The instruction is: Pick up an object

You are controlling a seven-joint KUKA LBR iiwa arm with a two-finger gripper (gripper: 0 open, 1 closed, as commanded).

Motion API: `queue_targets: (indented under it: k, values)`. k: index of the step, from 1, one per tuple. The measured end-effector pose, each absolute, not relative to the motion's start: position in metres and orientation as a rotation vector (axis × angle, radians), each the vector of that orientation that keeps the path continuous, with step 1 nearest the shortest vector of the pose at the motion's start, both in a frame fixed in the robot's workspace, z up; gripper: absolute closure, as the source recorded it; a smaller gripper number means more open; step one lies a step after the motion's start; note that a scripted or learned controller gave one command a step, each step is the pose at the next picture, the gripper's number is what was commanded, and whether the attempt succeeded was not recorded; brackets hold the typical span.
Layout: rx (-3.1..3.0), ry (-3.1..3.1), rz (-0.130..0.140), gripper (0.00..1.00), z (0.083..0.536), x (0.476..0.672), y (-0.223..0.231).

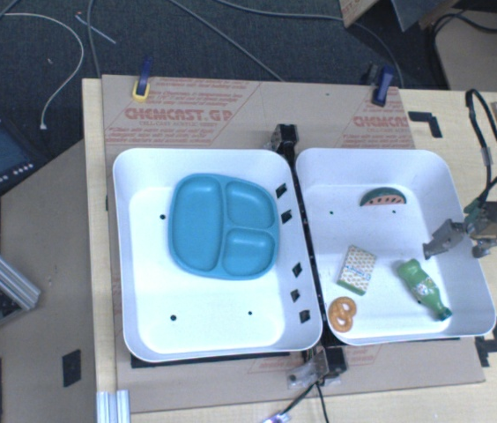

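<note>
The right bin (pixel 425 167) holds several small objects. A watermelon slice (pixel 382 198) lies near its back wall. A speckled square packet (pixel 357 269) sits in the middle, with a green bottle (pixel 423 287) lying on its side to the right of it. A pretzel (pixel 342 313) rests at the front left corner. My gripper (pixel 439 241) reaches in low over the bin's right side, just above and right of the green bottle, with nothing seen held in it.
The left bin (pixel 143 236) carries a blue divided plate (pixel 224 226). A black clip divider (pixel 294 236) runs between the bins. Cables hang at the right by the arm (pixel 495 223). The bench lies on cardboard (pixel 196 113).
</note>
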State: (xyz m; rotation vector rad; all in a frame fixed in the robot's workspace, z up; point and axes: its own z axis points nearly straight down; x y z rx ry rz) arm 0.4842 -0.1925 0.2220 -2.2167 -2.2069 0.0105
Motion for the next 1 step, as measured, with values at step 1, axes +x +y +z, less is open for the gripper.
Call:
queue_targets:
  k: [1]
  values:
    - [-2.220,-2.220,0.000,0.00,0.2286,0.4872,-0.1919]
